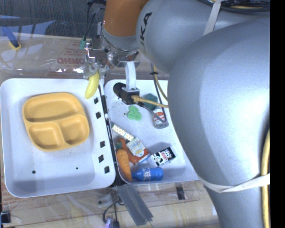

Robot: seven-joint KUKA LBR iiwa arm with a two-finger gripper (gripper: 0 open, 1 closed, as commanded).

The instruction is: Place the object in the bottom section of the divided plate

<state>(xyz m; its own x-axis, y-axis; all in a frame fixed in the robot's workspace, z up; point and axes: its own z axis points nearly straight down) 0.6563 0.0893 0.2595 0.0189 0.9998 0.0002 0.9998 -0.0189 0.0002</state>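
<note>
Banana (92, 85) between fingers (91, 68), one plate (55, 120)

Letters "KA" on the grey arm (147, 25), faint reddish mirrored print on plastic sheet (69, 60)

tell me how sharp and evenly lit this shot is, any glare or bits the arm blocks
Camera view: light is soft and even, with faint shadows along the left bin's rim; the yellow divided plate is crisp. The plastic sheet behind the bins shows glare streaks. The big grey arm, near the lens, looks soft and covers the right bin's right side. The banana under the gripper looks slightly soft.
</note>
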